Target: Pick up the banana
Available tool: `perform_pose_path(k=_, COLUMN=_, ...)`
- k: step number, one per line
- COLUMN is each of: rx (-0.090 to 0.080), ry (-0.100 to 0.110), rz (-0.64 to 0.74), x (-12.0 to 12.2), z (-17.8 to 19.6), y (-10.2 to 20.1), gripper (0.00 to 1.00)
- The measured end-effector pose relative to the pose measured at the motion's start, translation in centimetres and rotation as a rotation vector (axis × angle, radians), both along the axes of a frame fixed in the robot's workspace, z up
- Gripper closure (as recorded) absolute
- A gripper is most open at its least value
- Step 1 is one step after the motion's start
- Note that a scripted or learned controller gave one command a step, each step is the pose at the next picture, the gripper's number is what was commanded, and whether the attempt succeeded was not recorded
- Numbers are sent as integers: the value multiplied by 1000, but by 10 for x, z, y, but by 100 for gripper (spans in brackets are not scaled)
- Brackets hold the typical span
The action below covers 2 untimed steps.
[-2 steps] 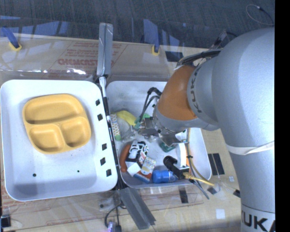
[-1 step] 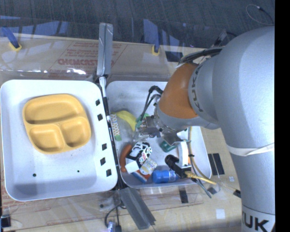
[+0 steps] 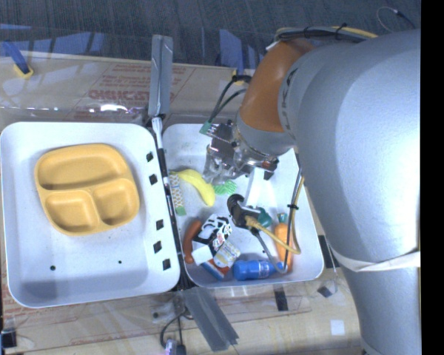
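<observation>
The yellow banana (image 3: 195, 185) lies in the right bin (image 3: 179, 143), near its left wall and about mid-depth. My gripper (image 3: 220, 173) hangs just right of the banana, its metal fingers pointing down beside the fruit's right end. Nothing shows between the fingers. A green object (image 3: 224, 188) lies right under the fingertips. The grey arm with its orange band (image 3: 270, 87) covers the bin's right side.
The left bin (image 3: 74, 279) holds a yellow divided tray (image 3: 86, 187). In the right bin's front part lie a black-and-white item (image 3: 217, 231), a blue bottle (image 3: 253, 270), an orange tool (image 3: 281, 242) and a black-headed utensil (image 3: 240, 211), packed close together.
</observation>
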<state>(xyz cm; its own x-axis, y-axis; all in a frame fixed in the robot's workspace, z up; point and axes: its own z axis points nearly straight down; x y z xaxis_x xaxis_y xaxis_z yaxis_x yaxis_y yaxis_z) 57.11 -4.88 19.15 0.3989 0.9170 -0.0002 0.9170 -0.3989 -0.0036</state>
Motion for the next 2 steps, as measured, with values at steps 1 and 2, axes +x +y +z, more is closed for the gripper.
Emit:
perform_pose_path(k=1, rx=0, ry=1, rz=0, x=0, z=0, y=0, gripper=0)
perform_pose_path(k=2, rx=1, ry=2, rz=92, x=-8, z=-100, y=-42, gripper=0)
